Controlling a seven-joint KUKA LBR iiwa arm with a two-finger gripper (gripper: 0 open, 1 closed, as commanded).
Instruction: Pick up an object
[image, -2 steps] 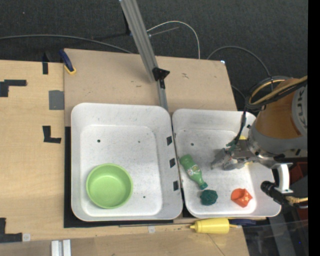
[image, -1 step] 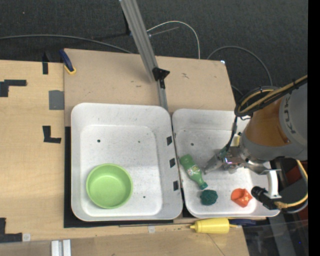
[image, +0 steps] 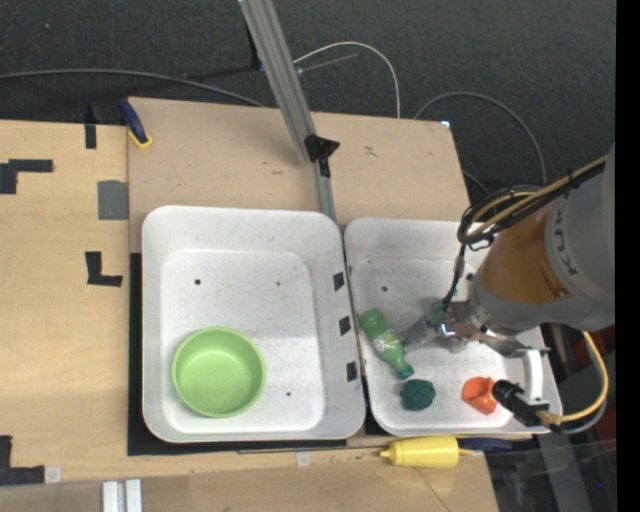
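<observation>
A small green bottle (image: 384, 343) lies tilted in the right bin (image: 400, 250), near its left wall. A dark green lump (image: 418, 394) and an orange object (image: 480, 393) rest near that bin's front edge. My gripper (image: 428, 331) is low in the right bin, just right of the bottle and close to its lower end. The arm's wrist hides much of it. I cannot make out whether it touches the bottle.
A light green bowl (image: 218, 372) sits in the front left corner of the left bin (image: 240, 235). A yellow object (image: 424, 452) lies on the bench in front of the right bin. A grey pole (image: 290, 90) slants in from the top.
</observation>
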